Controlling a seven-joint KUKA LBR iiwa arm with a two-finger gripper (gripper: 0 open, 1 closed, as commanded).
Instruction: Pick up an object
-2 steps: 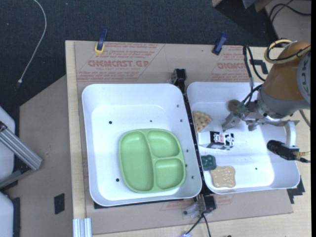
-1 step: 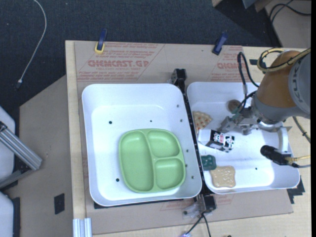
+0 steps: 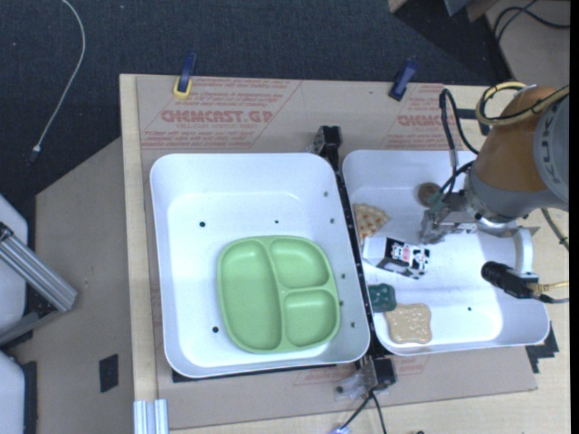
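Gripper (image 3: 432, 227): right of centre in the frame, low over the right bin; finger spread cannot be told from this angle, and nothing is seen between the fingers.
Arm (image 3: 525, 156): grey with an orange band, entering from the right edge, bent down over the right bin.
Right bin (image 3: 470, 319): white, right half of the frame, holding the loose items.
Block (image 3: 404, 257): black-and-white, just below and left of the gripper, apart from it.
Cracker (image 3: 370, 218): tan, at the bin's left wall, left of the gripper.
Green piece (image 3: 381, 297): small, dark green, lower left of the bin.
Toast (image 3: 409, 324): tan slice, just below the green piece, near the bin's lower rim.
Left bin (image 3: 185, 206): white, centre-left of the frame.
Plate (image 3: 276, 292): light green, three compartments, lower middle of the left bin.
Clamps (image 3: 185, 75): blue, along the board's top edge.
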